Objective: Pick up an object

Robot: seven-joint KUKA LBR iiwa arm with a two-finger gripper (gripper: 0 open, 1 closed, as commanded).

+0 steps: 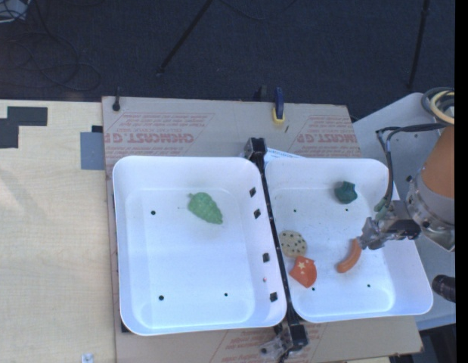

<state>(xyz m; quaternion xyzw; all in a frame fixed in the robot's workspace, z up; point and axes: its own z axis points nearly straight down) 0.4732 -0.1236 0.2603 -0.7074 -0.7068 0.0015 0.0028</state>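
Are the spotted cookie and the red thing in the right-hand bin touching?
Apart. The camera view shows a strip of white bin floor between the spotted cookie and the red thing.

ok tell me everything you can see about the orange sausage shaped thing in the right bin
The orange sausage-shaped thing is a small, smooth, slightly curved piece, orange-red, looking like plastic or rubber. It lies flat on the floor of the right bin, slanted, its upper end toward the bin's right wall and its lower end pointing toward the red piece, which it does not touch. The gripper sits right at its upper end; whether they touch cannot be made out.
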